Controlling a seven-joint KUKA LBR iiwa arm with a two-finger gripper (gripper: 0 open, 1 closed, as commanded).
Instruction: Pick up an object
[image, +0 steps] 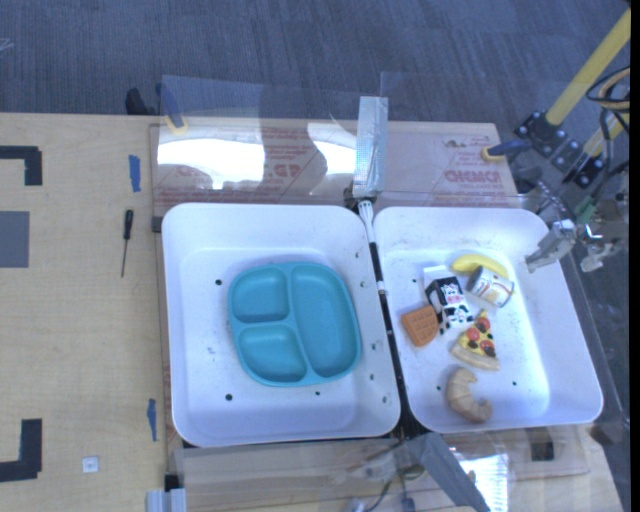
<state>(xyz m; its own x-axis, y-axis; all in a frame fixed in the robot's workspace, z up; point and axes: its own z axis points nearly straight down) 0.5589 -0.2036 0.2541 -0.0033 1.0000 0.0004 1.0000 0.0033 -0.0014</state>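
The wooden surface (70, 330) is marked with black tape corners and carries two shallow white bins side by side, backed by a clear shield that appears meant to keep things from being flung off. The left bin (190, 400) is taken up by a teal divided plate (295, 322), laid flat at its middle. In the right bin (560, 370) the small toy foods are gathered toward the centre, where they can be reached from above: a croissant (467, 393) nearest the front, a pizza slice (477, 343), a banana (480, 266), a brown cracker (421, 325), a black-and-white carton (449, 300) and a small can (492, 289), several of them touching. Any of these may be taken as the object. The pincer (548, 250) is seen at the right bin's far right rim; whether it is open cannot be told, and nothing is seen in it. Grey carpet lies beyond.
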